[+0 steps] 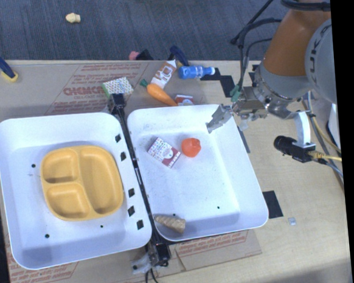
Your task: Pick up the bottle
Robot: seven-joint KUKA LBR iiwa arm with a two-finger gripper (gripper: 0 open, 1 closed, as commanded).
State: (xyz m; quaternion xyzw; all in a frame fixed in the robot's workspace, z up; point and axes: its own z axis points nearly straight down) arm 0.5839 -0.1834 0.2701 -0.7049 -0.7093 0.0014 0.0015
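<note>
My gripper [215,124] hangs over the right white plastic bin's [247,215] far-right rim, can't tell its state. Small blue plastic bottle [195,72] lies outside, beyond the bin's far edge, w/ an orange carrot-shaped toy [160,94] beside it; I risk grabbing the wrong thing

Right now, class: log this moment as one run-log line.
hand: over right bin's far edge | bottle: on bench behind bins, not held | step: approach
</note>
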